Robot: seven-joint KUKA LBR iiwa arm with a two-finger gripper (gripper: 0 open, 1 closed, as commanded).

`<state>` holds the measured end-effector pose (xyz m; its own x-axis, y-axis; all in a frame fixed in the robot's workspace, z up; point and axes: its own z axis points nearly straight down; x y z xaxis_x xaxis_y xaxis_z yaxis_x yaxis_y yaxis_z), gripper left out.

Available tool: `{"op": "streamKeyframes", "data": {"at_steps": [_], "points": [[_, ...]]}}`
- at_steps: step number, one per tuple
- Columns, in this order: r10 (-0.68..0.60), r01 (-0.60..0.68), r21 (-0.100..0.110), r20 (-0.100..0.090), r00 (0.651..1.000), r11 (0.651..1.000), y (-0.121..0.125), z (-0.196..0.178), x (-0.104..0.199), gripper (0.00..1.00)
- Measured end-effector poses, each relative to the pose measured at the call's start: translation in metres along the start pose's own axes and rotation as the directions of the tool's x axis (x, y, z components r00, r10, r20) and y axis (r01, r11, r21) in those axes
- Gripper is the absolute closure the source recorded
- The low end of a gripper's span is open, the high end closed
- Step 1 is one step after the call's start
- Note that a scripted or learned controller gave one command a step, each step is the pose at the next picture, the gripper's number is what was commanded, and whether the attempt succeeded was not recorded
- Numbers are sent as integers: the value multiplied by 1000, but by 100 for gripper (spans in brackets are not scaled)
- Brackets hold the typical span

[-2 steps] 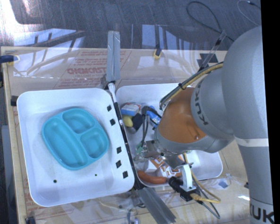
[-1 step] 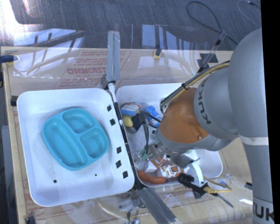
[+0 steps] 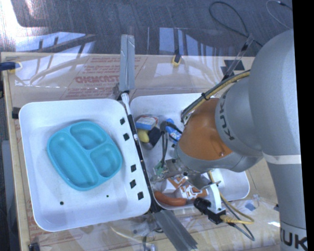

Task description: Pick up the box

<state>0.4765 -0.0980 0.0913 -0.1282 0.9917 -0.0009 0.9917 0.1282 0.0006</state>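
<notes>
— In the left bin (image 3: 38, 172), what do you see?
— A smooth turquoise tray (image 3: 84, 154) with three rounded wells, lying flat.
— And the right bin (image 3: 238, 189)?
— My arm (image 3: 221, 134) covers most of it. At its 6 o'clock lies an orange-and-white box (image 3: 186, 188), beside a sausage (image 3: 170, 200); small clutter sits at 10 o'clock.
— Your claw?
— Down among them; its grip I can't tell.

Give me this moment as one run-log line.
arm: over right bin | gripper: hidden under wrist | box: not identifiable in clutter | left bin: blue divided plate | grasp: unconfirmed
</notes>
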Motion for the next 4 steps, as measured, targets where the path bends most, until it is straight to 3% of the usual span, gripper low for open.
{"op": "streamKeyframes", "data": {"at_steps": [1, 2, 3, 4], "points": [[148, -148, -4, 3, 989, 989, 1, 0, 1, 100], [165, -165, -7, 20, 986, 986, -2, -2, -12, 0], [155, -155, -3, 10, 988, 988, 0, -11, -7, 100], [66, -66, 4, -2, 998, 998, 1, 0, 5, 100]]}}
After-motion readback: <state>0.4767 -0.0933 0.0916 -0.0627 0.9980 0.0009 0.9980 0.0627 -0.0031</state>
